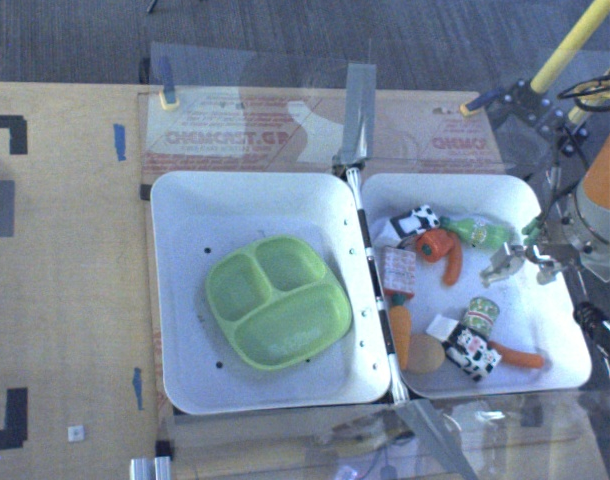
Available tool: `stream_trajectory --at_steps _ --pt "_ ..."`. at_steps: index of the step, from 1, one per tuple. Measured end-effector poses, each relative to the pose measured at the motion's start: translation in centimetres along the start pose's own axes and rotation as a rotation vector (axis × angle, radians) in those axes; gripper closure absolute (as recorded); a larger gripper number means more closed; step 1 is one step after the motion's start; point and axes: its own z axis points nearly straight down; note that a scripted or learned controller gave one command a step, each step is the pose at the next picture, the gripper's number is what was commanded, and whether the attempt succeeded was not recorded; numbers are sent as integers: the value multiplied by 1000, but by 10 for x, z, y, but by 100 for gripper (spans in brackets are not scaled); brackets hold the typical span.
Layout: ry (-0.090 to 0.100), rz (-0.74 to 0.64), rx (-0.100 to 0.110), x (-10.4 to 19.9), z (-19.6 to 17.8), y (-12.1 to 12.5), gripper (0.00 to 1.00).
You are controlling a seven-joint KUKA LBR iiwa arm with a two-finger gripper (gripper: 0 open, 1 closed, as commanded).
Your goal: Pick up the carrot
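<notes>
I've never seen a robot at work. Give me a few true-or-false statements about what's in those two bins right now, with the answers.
1. The green tray lies in the left bin. True.
2. A carrot lies by the right bin's left wall. True.
3. The hand hangs over the left bin. False: it is over the right bin, near its right side.
4. The hand holds a carrot. False: nothing shows between its fingers.
5. The green tray has one compartment. False: it has three.
</notes>
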Motion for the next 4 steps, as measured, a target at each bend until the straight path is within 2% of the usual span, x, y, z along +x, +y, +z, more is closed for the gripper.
stream_trajectory --at_steps 1,2,3,4 --pt "0 284 -5 5 124 4 0" --pt "0 481 -8 45 123 -31 0" --pt "-6 319 -8 60 123 54 0" --pt "-5 319 -8 61 123 54 0"
